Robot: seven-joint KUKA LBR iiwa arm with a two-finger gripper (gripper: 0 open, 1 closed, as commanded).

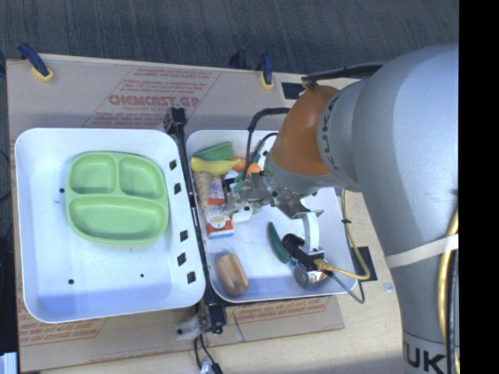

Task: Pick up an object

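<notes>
A bulky, smooth grey arm [405, 154] wears an orange band [304, 135] above its wrist; black cables [253, 131] loop beside it.

Robot lab; clamped cardboard [156, 92], white bins [31, 209].

Single fixed overhead camera, slanted down, both bins [39, 232].

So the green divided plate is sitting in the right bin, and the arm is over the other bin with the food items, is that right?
Not quite. The camera view shows the green divided plate in the left bin. The arm is over the right bin, the one with the food items.
</notes>
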